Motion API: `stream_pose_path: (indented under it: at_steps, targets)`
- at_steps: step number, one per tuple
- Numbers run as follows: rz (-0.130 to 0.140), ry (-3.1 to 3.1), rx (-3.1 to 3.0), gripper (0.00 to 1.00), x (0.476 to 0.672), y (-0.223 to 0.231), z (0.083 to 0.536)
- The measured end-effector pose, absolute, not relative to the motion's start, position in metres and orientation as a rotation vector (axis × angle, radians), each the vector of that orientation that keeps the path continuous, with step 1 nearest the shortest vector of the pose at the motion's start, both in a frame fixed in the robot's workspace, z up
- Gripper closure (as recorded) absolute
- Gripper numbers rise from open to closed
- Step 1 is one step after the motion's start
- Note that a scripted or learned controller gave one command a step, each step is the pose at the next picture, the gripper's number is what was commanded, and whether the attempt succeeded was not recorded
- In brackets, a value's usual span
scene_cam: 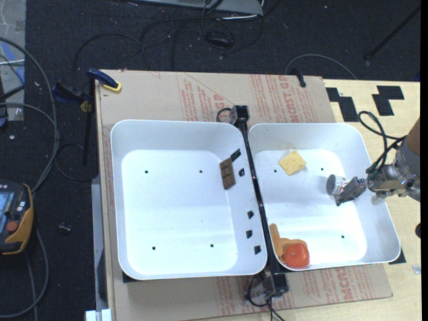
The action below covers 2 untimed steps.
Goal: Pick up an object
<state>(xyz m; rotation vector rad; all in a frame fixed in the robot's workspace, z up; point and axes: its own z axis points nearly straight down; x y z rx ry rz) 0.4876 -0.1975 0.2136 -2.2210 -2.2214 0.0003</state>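
Grey metal gripper point(348, 191), black cable.

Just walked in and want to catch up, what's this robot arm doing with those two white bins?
The arm reaches in from the right, its gripper low over the right bin, near its right side. That bin also holds a yellow piece near the back and an orange-red object at the front left corner. A small brown piece lies in the left bin. Nothing looks lifted yet.
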Motion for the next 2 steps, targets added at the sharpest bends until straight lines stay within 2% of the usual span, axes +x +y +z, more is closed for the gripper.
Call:
stream_pose_path:
  at_steps: [1,2]
  targets:
    - [-0.002,-2.225,-2.22,0.0,0.502,-0.151,0.254]
    - [-0.001,-2.225,-2.218,0.0,0.505,-0.114,0.268]
